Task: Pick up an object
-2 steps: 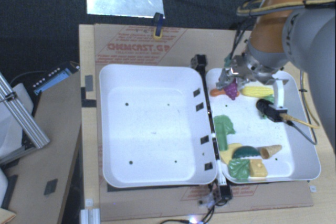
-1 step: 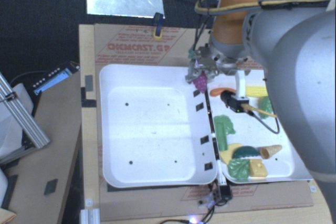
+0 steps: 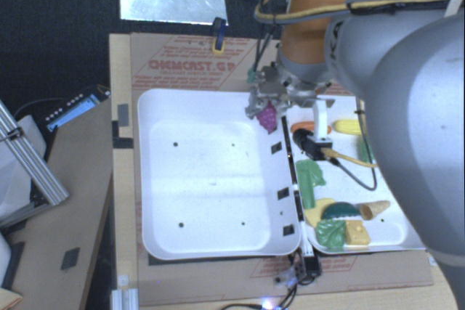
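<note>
The purple toy (image 3: 267,117), some small magenta lump I couldn't identify any closer, sat right under the gripper (image 3: 263,107) at the far right corner of the left bin (image 3: 203,185), tight against the divider between the two bins. It looked pinched between the jaws, closed on it from either side, though the metal parts there were a bit murky. The rest of the left bin was plain white floor with a few dark dots. Over in the right bin (image 3: 385,234) there was a pile of play food: an orange carrot-looking piece (image 3: 308,128), a yellow corn cob (image 3: 347,127), a green leafy thing (image 3: 310,176), a dark green domed piece (image 3: 340,211), a lettuce-like leaf (image 3: 330,232), a yellow block (image 3: 357,231) and a tan cone (image 3: 374,208). The grey arm (image 3: 407,83) with its orange band (image 3: 320,0) loomed over that bin from the right. Both bins sat on cardboard (image 3: 189,63) on the desk (image 3: 73,178).
</note>
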{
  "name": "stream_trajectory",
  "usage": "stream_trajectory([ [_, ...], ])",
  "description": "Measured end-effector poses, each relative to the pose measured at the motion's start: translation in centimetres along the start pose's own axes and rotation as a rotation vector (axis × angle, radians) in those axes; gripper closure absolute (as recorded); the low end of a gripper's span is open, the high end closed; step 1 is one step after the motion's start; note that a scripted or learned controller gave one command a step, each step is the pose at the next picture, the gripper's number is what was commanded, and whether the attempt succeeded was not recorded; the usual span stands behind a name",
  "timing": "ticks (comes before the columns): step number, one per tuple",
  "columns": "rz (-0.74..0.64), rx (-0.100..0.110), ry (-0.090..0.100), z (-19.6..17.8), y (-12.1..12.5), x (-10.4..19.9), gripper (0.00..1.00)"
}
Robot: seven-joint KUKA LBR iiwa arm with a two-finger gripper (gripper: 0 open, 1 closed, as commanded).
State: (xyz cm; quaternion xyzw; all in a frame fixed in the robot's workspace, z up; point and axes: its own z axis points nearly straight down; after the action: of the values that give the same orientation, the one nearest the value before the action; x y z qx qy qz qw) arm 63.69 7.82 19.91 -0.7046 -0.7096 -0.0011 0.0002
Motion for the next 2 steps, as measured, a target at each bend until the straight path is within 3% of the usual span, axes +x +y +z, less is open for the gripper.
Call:
stream_trajectory([
  [1,-0.004,-0.003,0.003,-4.2,-1.6,6.7,1.00],
  [2,-0.002,-0.005,0.002,-5.3,3.0,12.3,1.00],
])
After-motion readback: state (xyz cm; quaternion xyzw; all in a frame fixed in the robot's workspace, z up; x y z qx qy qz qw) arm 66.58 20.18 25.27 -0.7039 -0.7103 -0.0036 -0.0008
